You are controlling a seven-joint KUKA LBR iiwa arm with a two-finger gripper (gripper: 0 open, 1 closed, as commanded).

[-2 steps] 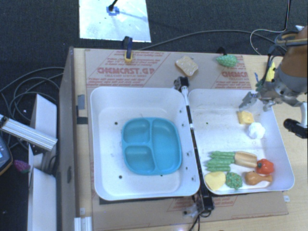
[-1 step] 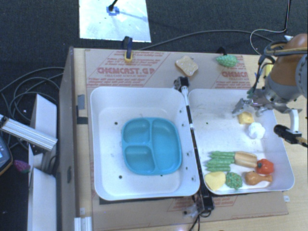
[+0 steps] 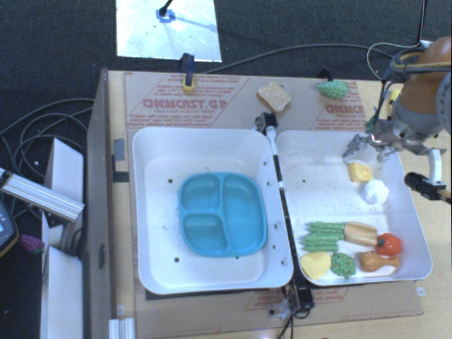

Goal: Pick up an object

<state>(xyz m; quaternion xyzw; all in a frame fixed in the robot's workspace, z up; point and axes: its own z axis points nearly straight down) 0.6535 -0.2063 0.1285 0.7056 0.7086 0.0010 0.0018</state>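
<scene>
In the right bin [image 3: 413,210], a yellow block [image 3: 360,171] lies near the back with a white lump [image 3: 376,191] just in front of it. Along the front wall are green bean pods [image 3: 325,228], a bread roll [image 3: 361,233], a red pepper [image 3: 389,244], an orange piece [image 3: 374,261], a yellow fruit [image 3: 316,264] and a green broccoli piece [image 3: 343,264]. My gripper [image 3: 367,149] hangs open at the bin's back right, just behind and above the yellow block, with nothing between its fingers.
The left bin [image 3: 152,189] holds a blue divided plate [image 3: 222,213]. Behind the bins on the bench lie a toast slice [image 3: 274,97] and a green toy [image 3: 333,89]. A yellow clamp [image 3: 188,73] stands at the back edge. The arm [image 3: 424,90] enters from the right.
</scene>
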